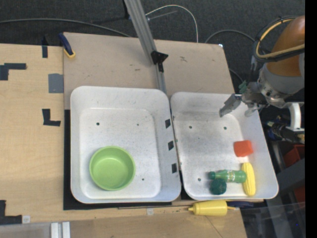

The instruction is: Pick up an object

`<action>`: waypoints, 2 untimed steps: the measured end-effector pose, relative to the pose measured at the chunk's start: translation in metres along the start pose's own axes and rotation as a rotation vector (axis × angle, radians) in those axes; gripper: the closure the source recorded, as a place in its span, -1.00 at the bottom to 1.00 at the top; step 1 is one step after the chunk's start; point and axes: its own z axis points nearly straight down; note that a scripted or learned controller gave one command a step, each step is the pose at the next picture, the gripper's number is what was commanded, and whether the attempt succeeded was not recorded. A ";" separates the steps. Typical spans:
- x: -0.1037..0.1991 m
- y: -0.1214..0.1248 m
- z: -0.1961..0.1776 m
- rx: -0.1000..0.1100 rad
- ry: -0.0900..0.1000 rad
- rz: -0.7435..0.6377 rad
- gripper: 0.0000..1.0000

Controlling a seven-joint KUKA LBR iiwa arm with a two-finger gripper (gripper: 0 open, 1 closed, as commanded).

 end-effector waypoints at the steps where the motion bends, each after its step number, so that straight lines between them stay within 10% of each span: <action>1: 0.000 0.000 0.000 0.000 0.000 0.000 -1.00; 2: 0.001 0.001 0.044 0.004 -0.001 0.001 -1.00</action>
